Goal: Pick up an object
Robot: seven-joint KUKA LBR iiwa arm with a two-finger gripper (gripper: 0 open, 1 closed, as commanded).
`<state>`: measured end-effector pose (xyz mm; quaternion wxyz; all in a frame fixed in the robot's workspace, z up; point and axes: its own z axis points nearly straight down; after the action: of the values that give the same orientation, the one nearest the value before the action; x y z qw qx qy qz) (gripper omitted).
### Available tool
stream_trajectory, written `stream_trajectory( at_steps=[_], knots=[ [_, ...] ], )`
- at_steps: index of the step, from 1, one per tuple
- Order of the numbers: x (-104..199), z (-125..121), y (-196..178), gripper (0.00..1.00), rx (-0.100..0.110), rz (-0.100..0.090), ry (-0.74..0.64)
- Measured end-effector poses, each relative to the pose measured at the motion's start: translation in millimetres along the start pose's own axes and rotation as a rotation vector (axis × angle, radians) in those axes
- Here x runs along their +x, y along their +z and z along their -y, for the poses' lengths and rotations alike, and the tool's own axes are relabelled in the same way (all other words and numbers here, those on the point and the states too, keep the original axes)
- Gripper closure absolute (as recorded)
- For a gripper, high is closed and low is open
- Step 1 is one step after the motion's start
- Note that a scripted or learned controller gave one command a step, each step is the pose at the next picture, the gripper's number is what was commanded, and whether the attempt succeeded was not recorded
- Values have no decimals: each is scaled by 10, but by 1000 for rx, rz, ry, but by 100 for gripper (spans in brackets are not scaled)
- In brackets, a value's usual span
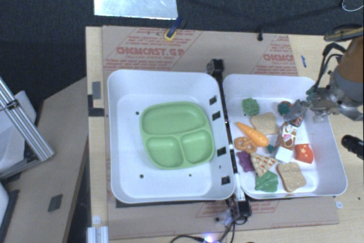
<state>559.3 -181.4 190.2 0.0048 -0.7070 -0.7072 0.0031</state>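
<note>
Bread point(292, 177) sits at the right bin's point(335, 171) front edge. Gripper point(296, 112) hangs over the toy pile, its tips kinda lost in clutter. Left tray point(175, 135) has open room.

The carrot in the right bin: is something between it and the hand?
Yes. The hand hangs over the right bin's far right part, and the slice of bread lies between it and the carrot, touching the carrot's right side. From above, nothing covers the carrot.

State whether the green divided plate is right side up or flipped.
Right side up: the green divided plate shows its three hollow compartments, lying flat in the left bin.
</note>
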Motion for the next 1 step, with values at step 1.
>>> stream_trajectory(
  at_steps=[1],
  knots=[
    [4, -30, -71, 0, -12, 3, -3]
  ],
)
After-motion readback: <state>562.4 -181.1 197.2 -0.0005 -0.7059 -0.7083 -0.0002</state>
